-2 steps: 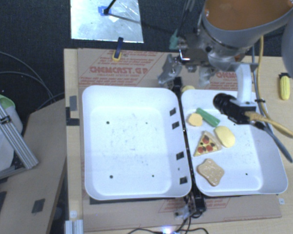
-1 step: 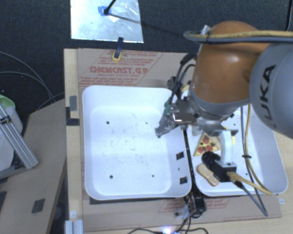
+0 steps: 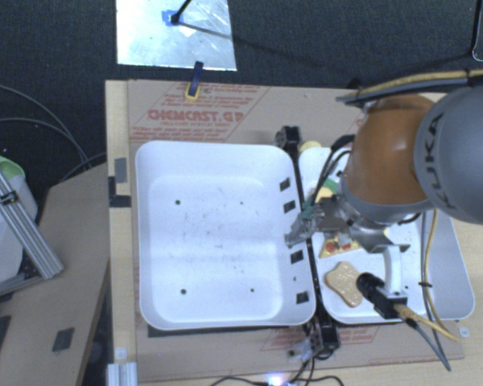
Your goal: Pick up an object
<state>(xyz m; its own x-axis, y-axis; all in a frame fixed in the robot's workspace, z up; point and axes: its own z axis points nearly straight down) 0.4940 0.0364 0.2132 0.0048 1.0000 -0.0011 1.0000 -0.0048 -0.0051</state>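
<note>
The robot's hand (image 3: 302, 230) hangs low over the right bin (image 3: 451, 296) near a tan toast-shaped toy (image 3: 343, 282), its grip impossible to tell

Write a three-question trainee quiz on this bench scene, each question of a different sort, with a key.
1. True or false: the arm hangs over the right bin.
2. Which bin holds the tan toast-shaped object? A) left B) right
3. Fill in: the band above the arm's wrist is ____.

Key: 1 true; 2 B; 3 orange.
</note>
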